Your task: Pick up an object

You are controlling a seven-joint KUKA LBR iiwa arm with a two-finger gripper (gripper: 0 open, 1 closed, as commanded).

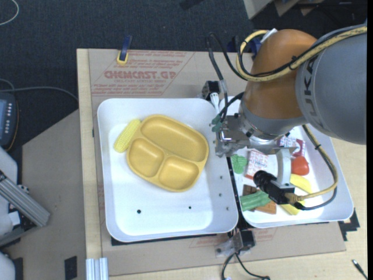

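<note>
**Two white bins, and one arm over the right one**

Two shallow white bins sit side by side on a brown cardboard sheet with red letters on it. A small yellow and blue clip sits on the far edge of the sheet.

The left bin holds a yellow tray with three sections. The tray lies flat in the far half of the bin. A yellow corn cob lies just beside the tray's left edge, touching it or nearly so. Two tiny dark dots mark the bare floor nearer the camera.

The right bin holds a heap of small toys, close together. A white packet with red print lies near the middle. A red piece lies to its right, with a yellow piece just below it. A green piece lies at the near side, right beside a brown piece.

The big grey and orange arm hangs over the right bin and hides much of it. The gripper is low over the toys, close to the white packet and near the bin's left wall. The arm covers it from above, so I cannot tell if it is open or closed, or if it has a toy.
</note>
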